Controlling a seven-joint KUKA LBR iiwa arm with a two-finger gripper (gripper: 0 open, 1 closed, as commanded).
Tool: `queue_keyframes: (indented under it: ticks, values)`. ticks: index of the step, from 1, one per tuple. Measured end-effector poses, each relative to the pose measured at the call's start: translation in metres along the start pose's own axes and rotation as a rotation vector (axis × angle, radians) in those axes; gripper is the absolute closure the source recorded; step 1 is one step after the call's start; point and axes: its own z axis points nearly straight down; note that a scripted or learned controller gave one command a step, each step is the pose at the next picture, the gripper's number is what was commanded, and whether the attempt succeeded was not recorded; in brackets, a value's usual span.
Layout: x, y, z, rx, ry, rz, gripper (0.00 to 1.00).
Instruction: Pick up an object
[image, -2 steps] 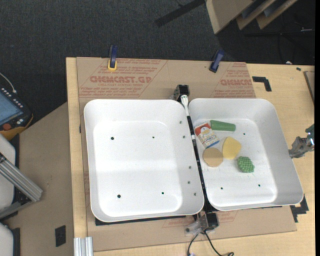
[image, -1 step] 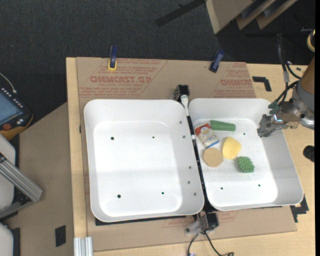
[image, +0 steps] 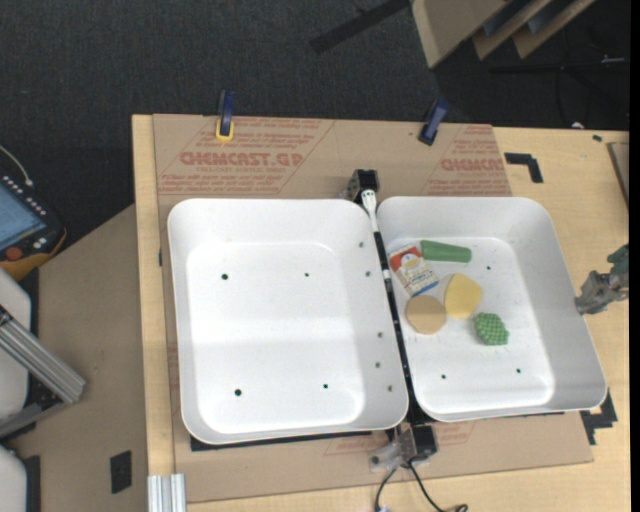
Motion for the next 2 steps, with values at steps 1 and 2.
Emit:
queue_keyframes:
  ticks: [1,2]
  values:
    - [0.132,0.07,0.076,0.001,0.008,-0.023,1.0]
    - [0.07,0.017,0.072,0.001,0.004,-0.003,1.0]
